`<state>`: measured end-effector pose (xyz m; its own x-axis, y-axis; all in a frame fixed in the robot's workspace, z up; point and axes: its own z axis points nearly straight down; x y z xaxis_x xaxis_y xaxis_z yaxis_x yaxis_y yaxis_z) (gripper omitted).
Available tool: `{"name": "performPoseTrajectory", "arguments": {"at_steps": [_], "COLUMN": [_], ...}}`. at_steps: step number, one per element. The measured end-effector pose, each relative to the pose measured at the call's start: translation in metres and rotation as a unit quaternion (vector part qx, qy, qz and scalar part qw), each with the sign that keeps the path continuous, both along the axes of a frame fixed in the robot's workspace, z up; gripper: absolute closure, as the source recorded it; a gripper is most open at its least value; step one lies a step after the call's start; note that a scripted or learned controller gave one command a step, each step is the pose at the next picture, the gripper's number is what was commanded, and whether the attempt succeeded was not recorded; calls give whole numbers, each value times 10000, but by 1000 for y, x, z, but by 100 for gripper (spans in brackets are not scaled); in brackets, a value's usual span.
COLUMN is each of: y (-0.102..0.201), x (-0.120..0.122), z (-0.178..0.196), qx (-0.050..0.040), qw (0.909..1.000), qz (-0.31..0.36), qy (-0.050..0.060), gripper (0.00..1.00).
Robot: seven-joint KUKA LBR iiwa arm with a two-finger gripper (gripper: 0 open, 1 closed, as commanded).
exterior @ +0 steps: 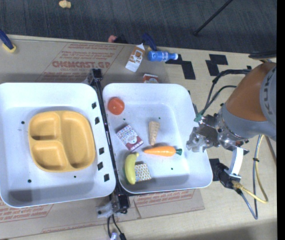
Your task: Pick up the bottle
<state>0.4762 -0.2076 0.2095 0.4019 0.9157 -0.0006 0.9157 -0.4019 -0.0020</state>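
blue plastic marks the bottle (161, 56), and we find it lying on its side on the bare bench, just beyond the far rim of the right bin (182, 91). we take that bin as our landmark. the bottle sits outside it, near a small carton (135, 58) that also lies on the bench beyond the far rim, so the task's thing is not among the items gathered for picking.

inside the right bin we see an orange ball (115, 105) near its far left corner, a red-and-white packet (129, 136) toward the left wall, a pale cone (154, 131) near the middle, a toy carrot (161, 151) lying across the near half, and a banana (130, 168) with a chequered packet (143, 172) touching it by the near rim. these look scattered as loose clutter rather than arranged.

to the left of the right bin, the other bin (2, 134) holds a yellow divided tray (61, 139).

our gripper (198, 140) hovers over the right bin's right rim, the arm's orange band (250, 99) just outside that wall. nothing shows between its fingers, and we cannot tell whether they are parted or closed.

we judge the pick not yet begun: the gripper is well apart from the bottle, which lies past the far rim. lying flat and round, it may roll when touched.
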Motion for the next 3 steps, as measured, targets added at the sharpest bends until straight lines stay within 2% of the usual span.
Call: {"name": "performPoseTrajectory", "arguments": {"at_steps": [1,2,3], "y": [19,8,2], "x": [0,0,0], "z": [-13,-20,-20], "qx": [18,27,6], "qw": [9990,9916,9950], "qz": [457,1293,1000], "qy": [10,19,4], "gripper": [100,100,100]}}
